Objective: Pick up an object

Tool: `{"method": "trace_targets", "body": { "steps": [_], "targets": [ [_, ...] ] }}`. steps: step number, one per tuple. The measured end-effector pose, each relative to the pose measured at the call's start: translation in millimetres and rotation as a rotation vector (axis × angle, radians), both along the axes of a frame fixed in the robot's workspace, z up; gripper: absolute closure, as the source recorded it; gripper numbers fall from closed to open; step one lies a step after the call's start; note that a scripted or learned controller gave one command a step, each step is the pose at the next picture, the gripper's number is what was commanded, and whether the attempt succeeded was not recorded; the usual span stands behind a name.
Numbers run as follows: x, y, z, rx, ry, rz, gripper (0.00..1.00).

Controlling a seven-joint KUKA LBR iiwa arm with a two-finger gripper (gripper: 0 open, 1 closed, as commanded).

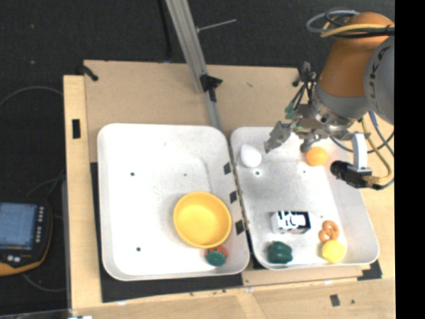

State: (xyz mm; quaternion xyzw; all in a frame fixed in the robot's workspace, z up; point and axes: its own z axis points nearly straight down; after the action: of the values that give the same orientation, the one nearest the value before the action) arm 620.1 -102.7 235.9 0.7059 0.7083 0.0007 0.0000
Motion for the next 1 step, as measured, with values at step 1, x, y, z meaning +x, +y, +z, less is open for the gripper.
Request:
{"method": "trace_targets", "body": {
  "steps": [1],
  "targets": [
    [0.0, 0.1, 0.0, 0.0, 0.0, -0.001, 0.0]
  ]
}}
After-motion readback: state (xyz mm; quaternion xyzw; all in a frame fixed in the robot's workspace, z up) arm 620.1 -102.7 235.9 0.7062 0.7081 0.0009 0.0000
